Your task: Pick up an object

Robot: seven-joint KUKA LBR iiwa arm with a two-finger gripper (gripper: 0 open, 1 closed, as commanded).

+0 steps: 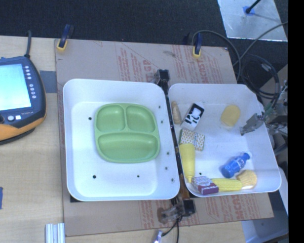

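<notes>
Two white bins: left bin (76,135) holds green divided plate (126,132); right bin (263,156) holds blue bottle (235,164), yellow items. Gripper (252,124) at right rim; finger state indiscernible.

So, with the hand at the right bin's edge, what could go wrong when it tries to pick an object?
The hand sits close to the right bin rim and may hit it on descent. The blue bottle, corn cob and yellow stick lie crowded together, so a grasp may catch two or slip. The bottle may also roll.
</notes>
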